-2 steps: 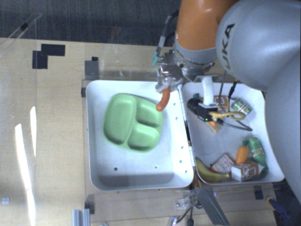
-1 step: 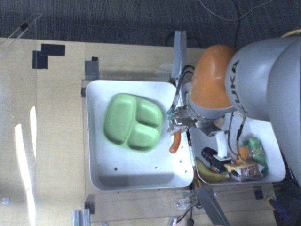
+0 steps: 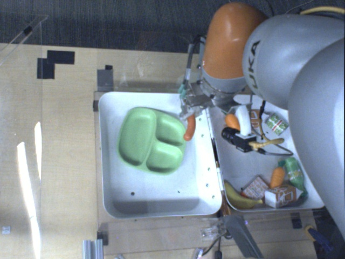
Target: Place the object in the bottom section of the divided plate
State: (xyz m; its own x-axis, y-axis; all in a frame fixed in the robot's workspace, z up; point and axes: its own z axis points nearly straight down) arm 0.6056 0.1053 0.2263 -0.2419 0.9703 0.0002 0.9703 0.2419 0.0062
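Holding the small orange sausage upright in our tool beside the green divided plate, we should shift left over its bottom section before releasing.

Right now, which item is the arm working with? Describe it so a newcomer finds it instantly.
Start at the left white bin, which holds the green divided plate. Go to the plate's right edge, just under the gripper: a small orange-red sausage hangs upright there, with its upper end between the fingers. It is the only slim orange-red thing in that bin; the other orange items lie in the right bin.
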